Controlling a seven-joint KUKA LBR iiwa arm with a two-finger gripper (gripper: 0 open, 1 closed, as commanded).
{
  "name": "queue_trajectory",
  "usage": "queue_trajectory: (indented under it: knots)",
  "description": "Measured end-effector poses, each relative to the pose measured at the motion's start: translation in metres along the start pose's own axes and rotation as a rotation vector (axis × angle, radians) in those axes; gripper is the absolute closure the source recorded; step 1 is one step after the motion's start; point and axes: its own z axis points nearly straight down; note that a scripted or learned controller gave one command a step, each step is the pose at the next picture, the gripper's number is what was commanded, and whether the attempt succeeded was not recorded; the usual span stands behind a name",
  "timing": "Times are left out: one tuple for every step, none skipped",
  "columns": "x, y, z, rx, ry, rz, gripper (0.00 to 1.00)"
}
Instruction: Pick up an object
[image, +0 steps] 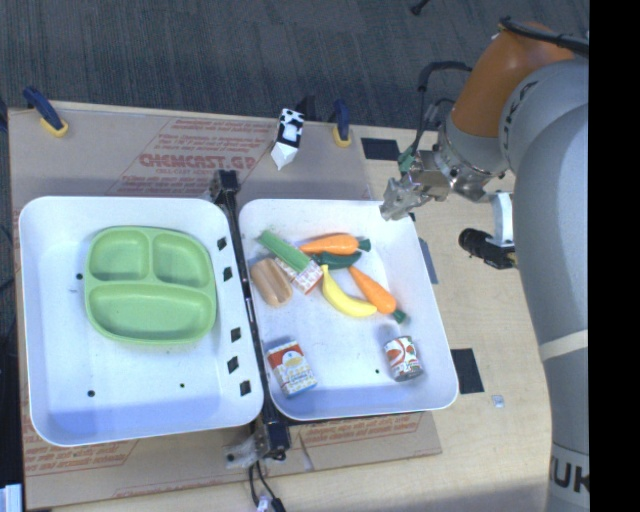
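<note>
Arm parked at the right bin's far corner, toy food lying loose below it

Nearest the camera in the right bin (430, 395), two small cans lie well apart, one (291, 368) at 7 o'clock and one (402, 358) at 5 o'clock; toward the middle sit a banana (346, 300), a carrot (374, 291), a bread piece (270, 281), a second carrot (330, 243) and a green stick (286, 250); at 9 o'clock, the left bin (50, 400) holds a green divided plate (150, 283); farthest, at 1 o'clock, the gripper (397, 203) hangs over the rim, and I cannot tell how far its fingers are parted, nor anything held
</note>
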Motion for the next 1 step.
queue_trajectory:
  knots:
    - [0.0013, 0.0015, -0.0118, -0.004, -0.001, -0.008, 1.00]
